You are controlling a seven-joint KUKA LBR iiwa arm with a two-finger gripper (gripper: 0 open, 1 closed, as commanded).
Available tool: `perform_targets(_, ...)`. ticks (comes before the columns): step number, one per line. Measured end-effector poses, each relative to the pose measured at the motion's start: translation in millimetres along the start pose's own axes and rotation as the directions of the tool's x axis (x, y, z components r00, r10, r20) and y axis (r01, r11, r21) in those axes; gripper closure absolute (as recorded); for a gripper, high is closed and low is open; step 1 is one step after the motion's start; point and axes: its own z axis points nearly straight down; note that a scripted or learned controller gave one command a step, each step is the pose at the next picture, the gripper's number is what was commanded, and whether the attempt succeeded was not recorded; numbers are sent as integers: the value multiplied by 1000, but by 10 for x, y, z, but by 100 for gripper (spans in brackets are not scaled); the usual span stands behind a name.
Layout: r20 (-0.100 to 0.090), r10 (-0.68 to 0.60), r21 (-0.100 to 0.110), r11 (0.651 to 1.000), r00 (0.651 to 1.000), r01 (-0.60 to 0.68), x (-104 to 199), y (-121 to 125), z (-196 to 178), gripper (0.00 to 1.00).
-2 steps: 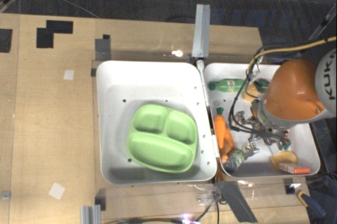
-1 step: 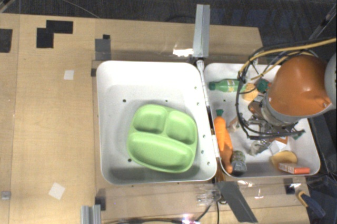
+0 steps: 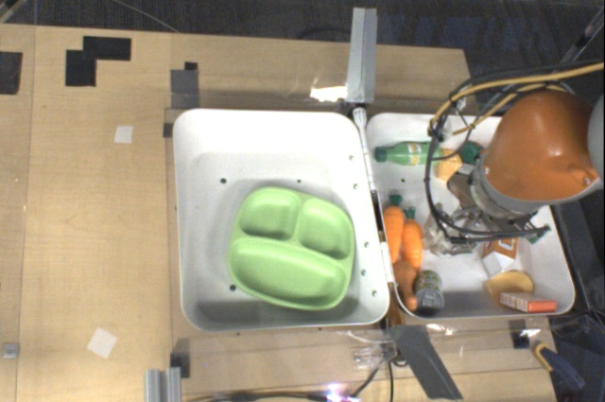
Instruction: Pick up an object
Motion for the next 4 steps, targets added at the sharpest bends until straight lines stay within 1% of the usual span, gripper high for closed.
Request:
perform_targets(1,-18,-12,-14,1000,1000,12,-415,-198,-1026,100)
perform_targets(2,-13,-443,-29,896,896,443,-35,-313,-1181,100)
perform_targets(3,9,-863,-36,504,504,863,108,-363,-467,100)
perform_targets(4,-1,-810,-27,586,586,810,96,-938,-1308,100)
